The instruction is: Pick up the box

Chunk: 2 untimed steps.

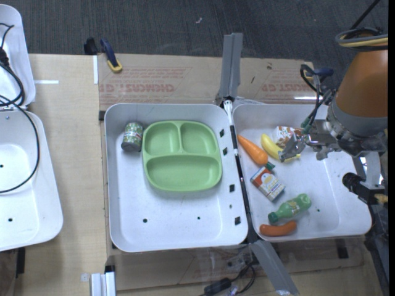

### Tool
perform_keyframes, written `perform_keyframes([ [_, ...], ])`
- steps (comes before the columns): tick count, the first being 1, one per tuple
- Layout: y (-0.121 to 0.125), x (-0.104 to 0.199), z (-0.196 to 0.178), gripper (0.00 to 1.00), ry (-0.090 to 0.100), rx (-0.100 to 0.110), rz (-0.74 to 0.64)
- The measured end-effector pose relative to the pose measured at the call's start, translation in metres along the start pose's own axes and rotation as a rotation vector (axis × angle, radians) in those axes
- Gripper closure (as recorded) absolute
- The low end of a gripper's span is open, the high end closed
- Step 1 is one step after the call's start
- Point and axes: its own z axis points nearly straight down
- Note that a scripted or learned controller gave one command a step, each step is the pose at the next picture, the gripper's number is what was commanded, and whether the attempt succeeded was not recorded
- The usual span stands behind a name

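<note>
One small box point(268, 184) lies flat mid right bin point(345, 227), likely light and stiff. Grip its long sides. Whether the gripper point(292, 148) holds anything, I cannot tell.

Small orange-and-white box point(267, 183) lies flat, askew, in the right bin.

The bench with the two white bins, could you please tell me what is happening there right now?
A robot arm reaches in over the right bin, its gripper low beside the banana. The box it should pick up lies untouched in that bin, among a carrot, a green bottle and a sausage. The left bin holds a green tray and a small can.
</note>
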Motion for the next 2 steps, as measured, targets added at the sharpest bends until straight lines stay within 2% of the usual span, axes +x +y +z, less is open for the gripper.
perform_keyframes([
  [1, 0.038, 0.017, 0.025, 0.0, -0.002, -0.004, -0.462],
  [2, -0.001, -0.002, 0.125, 0.0, -0.001, -0.003, -0.551],
])
